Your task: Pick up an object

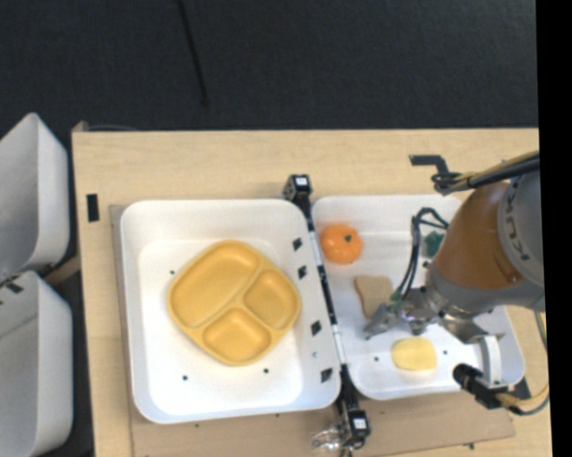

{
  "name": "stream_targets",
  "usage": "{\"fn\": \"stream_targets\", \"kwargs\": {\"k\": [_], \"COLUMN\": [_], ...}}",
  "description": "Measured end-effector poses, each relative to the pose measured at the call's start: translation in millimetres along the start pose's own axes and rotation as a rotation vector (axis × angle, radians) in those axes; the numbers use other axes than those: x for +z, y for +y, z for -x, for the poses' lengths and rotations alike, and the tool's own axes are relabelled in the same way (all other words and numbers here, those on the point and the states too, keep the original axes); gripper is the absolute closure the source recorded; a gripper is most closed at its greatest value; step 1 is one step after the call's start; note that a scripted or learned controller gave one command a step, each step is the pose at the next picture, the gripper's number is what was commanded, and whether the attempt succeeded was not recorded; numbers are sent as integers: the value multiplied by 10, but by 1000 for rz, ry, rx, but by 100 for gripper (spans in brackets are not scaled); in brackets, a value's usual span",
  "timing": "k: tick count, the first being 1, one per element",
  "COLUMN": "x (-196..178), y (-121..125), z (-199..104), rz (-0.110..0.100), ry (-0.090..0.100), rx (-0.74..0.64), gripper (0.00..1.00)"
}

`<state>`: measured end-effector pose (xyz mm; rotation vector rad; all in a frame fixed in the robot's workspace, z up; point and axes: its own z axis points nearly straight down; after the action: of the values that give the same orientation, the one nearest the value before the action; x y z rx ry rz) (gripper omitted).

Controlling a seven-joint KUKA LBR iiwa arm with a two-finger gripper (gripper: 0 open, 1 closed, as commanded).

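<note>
Gripper [381,324]: you had it low in the right bin [473,228]; whether it was apart or together, you couldn't tell.
Yellow piece [414,356]: lay just beside the gripper; looked light, smooth, rounded; take it across its narrow width.
Orange fruit [342,243]: near the divider; round, likely to roll.

Right bin [366,384]: orange [342,243], tan piece [372,291] and yellow piece [414,356] crowd the floor (left corner bare)

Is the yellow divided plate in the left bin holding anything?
Empty. The plate lies flat in the left bin, and all three of its compartments show bare yellow.
</note>
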<state>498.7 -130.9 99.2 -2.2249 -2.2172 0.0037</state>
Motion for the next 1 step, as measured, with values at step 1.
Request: {"fn": "stream_targets", "kwargs": {"k": [1], "x": [-118], "y": [13], "z": [-3], "rz": [5], "ry": [2], "rx": [8], "gripper": [100]}}
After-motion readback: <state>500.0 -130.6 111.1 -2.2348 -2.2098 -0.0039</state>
